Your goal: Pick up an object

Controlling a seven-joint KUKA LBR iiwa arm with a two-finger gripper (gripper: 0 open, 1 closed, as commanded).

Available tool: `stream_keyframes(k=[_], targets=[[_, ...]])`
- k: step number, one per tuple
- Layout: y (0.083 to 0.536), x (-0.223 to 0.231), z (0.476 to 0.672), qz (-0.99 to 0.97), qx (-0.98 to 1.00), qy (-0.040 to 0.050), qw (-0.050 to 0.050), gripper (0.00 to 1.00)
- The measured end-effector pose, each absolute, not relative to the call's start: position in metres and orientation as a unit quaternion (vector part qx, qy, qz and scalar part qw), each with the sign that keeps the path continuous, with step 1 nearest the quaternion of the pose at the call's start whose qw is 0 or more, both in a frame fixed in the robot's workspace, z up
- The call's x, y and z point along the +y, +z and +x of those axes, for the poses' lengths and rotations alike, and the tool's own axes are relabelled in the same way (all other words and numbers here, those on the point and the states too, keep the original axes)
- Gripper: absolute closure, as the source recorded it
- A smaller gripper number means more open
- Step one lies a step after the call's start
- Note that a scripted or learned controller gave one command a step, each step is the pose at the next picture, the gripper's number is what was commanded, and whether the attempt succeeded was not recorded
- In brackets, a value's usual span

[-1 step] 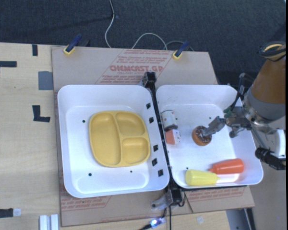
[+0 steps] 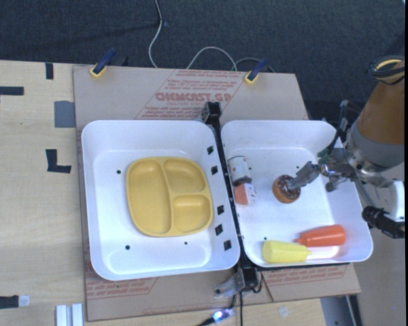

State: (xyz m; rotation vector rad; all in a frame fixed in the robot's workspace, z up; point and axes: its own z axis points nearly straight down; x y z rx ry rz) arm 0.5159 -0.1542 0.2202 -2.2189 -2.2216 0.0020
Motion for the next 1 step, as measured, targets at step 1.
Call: stream_keyframes(k=[1], targets=[[0.1771,-0.1521,0.5144,-0.707,-0.707,0.0016,0.002,0.0]])
